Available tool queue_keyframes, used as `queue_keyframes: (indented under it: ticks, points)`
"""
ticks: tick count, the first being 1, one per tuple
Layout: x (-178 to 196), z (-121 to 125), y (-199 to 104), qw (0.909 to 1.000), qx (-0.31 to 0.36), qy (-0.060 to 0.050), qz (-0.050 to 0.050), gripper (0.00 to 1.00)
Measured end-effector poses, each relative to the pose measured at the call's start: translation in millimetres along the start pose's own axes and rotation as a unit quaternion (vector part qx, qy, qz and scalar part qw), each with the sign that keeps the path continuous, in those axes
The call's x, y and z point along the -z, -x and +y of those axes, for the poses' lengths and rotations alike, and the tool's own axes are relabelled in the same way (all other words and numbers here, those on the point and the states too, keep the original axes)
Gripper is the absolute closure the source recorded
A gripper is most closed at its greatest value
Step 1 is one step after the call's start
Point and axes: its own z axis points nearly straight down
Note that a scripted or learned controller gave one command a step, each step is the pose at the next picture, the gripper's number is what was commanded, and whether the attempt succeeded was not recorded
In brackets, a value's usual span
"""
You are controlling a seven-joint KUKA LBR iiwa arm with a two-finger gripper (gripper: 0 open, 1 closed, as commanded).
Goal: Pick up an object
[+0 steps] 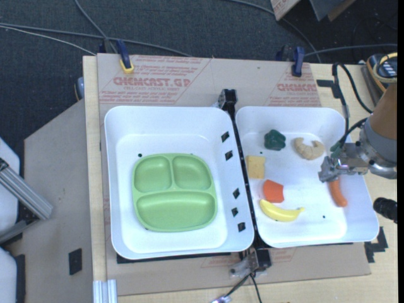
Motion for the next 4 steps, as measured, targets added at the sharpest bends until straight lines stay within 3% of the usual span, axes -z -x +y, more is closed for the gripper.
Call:
queue_keyframes:
  ticks: [2,4]
  points:
    - [-11,50,-90,1.0,0.003,-0.002,0.002,1.0]
    - [2,103,-185,1.0,0.003,-0.001,0.002,1.0]
